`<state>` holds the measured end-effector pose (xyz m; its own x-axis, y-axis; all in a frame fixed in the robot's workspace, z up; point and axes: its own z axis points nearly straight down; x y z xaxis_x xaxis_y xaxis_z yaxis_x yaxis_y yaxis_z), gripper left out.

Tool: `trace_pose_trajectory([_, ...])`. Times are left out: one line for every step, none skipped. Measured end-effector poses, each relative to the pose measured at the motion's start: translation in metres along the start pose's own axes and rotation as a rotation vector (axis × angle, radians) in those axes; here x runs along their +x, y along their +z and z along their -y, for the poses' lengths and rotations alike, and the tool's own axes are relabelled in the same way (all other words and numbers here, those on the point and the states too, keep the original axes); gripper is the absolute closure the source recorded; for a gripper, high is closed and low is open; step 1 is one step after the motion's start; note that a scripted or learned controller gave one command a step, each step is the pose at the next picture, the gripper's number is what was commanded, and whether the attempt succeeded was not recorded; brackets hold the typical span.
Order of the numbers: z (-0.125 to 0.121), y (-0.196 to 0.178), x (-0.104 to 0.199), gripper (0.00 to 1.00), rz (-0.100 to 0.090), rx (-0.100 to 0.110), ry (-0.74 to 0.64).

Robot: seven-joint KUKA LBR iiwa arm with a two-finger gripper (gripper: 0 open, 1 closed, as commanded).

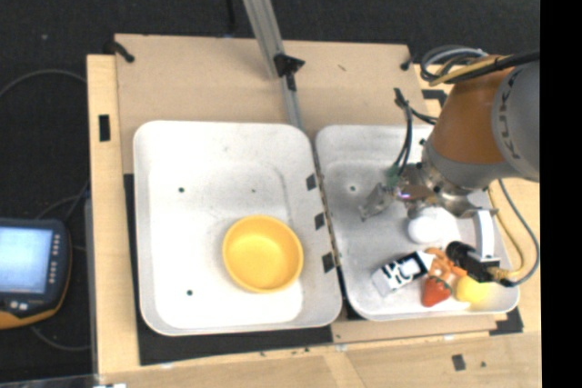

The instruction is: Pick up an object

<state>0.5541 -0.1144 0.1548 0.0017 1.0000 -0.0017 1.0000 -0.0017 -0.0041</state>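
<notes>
A grey KUKA arm with an orange band reaches into the right bin, its gripper hanging low over the bin's bare middle; whether its pincer is wide or narrow cannot be told, and nothing shows between its tips. Toward the bin's near right corner lie a white ball, a black-and-white box, a red piece and a yellow piece. A yellow bowl sits in the left bin.

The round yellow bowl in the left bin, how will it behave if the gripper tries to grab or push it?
The round yellow bowl looks like rigid, light plastic, so it would probably slide on the smooth white left bin. Sitting upright and shallow, it seems unlikely to tip; its rim may suit pinching.
</notes>
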Motion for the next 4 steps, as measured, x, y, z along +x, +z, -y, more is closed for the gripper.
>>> trace_pose_trajectory([0.001, 0.053, -0.001, 0.0, 0.0, 0.0, 0.0])
trace_pose_trajectory([-0.001, 0.039, -0.002, 1.0, -0.002, -0.007, 0.007])
trace_pose_trajectory([-0.001, -0.025, -0.003, 1.0, 0.0, -0.012, -0.003])
trace_pose_trajectory([-0.003, -0.079, -0.005, 1.0, 0.0, -0.013, -0.005])
